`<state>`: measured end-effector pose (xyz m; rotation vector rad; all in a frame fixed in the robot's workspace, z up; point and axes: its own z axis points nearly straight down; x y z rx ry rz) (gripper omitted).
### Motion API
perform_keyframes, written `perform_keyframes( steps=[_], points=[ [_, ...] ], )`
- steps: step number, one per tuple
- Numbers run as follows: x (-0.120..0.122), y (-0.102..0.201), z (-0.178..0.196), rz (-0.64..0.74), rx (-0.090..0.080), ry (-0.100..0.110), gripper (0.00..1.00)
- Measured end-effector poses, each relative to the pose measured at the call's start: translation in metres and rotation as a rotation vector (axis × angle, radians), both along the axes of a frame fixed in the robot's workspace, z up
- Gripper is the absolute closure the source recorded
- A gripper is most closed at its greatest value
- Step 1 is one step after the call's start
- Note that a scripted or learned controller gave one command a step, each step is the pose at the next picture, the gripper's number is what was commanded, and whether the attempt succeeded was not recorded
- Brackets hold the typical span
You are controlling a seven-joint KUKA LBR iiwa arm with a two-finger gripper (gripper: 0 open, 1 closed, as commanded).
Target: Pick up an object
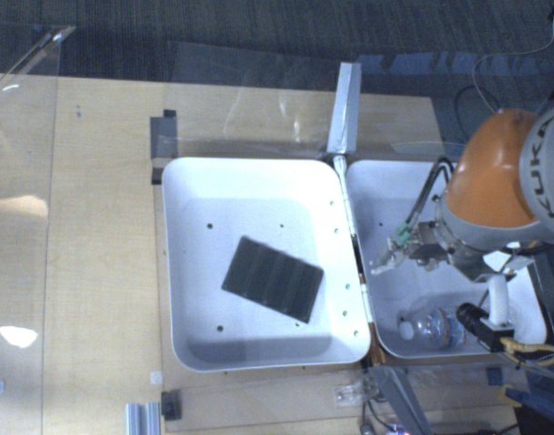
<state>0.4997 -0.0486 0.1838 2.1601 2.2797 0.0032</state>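
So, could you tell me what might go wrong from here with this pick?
1. The clear plastic bottle lies on its side near the right bin's front wall; it could roll or slip from a grasp.
2. The arm hangs over the right bin, and cables trail nearby, so they might snag.
3. The dark flat pad lies flat in the left bin, offering little edge to grip.

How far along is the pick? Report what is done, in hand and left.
Done: nothing looks picked yet. The dark pad lies flat in the left bin, and the clear bottle lies on the floor of the right bin. In hand: the arm hangs over the right bin, above the bottle. Left: grasp an object and lift it.
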Motion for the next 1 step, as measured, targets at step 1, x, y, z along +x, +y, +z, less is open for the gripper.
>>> perform_keyframes(
  steps=[1],
  points=[
    [-0.0112, -0.041, 0.0439, -0.146, -0.001, -0.004, 0.0]
  ],
)
